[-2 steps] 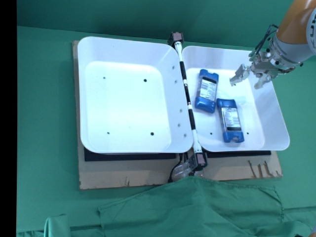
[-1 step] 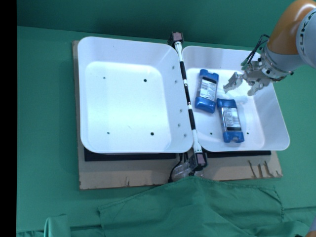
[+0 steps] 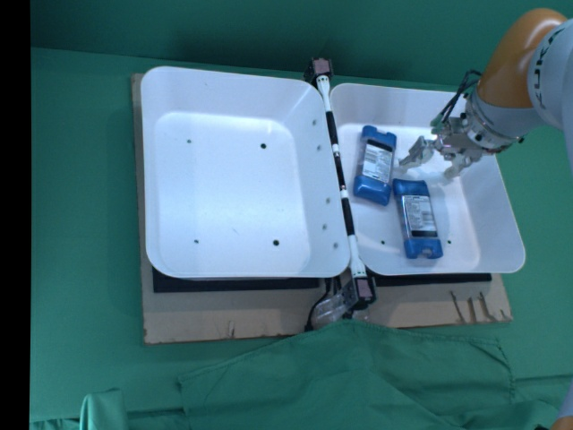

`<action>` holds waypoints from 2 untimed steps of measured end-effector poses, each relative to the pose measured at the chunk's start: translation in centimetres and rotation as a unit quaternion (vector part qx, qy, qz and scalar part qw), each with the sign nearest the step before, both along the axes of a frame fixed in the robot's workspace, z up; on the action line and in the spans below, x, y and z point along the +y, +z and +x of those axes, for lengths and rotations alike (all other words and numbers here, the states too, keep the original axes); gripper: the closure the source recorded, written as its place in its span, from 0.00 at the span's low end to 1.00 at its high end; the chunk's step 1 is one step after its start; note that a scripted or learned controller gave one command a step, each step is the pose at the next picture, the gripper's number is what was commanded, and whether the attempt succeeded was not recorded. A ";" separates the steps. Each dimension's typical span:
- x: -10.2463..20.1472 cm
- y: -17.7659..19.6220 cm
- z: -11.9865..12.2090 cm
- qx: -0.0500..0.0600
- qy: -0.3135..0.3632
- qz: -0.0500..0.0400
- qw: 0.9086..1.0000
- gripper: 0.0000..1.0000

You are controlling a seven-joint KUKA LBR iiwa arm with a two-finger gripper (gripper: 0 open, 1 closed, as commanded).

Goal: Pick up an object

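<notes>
arm (image 3: 537, 56): cut off by the right edge past the orange band
labels on the blue packs (image 3: 376, 162): print too small to read
green cloth (image 3: 376, 379): runs off the bottom edge
clamp (image 3: 340, 305): partly under the cloth

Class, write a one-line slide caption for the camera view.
End effector above right bin holding two blue packs.

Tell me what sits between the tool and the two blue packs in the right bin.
Nothing visible. The tool hangs over the right bin, beside the upper blue pack and above the lower blue pack, with bare bin floor between.
</notes>
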State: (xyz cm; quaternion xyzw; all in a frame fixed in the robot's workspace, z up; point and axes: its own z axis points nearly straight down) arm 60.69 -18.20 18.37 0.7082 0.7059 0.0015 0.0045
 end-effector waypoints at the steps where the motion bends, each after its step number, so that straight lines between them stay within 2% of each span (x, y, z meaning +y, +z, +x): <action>1: -0.2 1.6 0.2 -0.007 -0.002 -0.003 1.000 1.00; 2: 0.0 6.4 0.0 -0.001 0.000 0.000 1.000 1.00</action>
